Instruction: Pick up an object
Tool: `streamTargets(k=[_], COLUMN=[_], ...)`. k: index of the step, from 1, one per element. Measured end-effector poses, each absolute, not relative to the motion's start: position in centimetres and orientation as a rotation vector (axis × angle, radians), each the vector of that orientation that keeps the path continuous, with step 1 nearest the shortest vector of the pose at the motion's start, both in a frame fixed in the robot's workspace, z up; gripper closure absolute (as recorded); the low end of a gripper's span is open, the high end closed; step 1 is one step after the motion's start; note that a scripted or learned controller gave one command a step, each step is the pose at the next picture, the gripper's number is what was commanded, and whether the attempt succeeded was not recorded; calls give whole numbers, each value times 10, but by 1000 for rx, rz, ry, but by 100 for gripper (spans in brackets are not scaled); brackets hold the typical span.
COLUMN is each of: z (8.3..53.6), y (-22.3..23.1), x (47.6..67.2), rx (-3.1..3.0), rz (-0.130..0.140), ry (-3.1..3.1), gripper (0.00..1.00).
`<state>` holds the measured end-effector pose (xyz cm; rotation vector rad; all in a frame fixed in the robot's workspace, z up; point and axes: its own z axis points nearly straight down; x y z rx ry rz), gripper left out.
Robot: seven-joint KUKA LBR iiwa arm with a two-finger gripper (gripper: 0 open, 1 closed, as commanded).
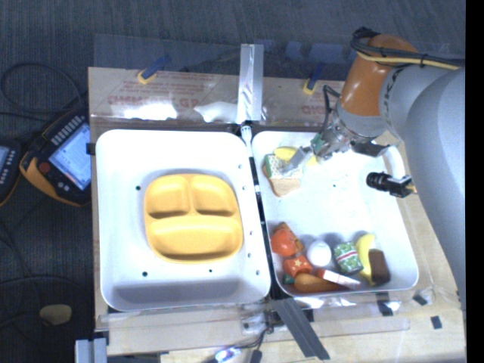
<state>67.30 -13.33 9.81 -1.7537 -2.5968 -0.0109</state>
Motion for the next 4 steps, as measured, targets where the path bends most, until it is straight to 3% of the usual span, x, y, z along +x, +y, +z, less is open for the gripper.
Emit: streamTargets(k=[1, 2, 3, 4], z=[99, 99, 181, 249], y=[-128, -129, -39, -87], x=[672, 673, 669, 641], rx=[-1781, -1833, -1848, -1670], rz=[2, -5, 4, 7], ry=[-2593, -2555, -2538, -2661], gripper=[0, 0, 0, 0])
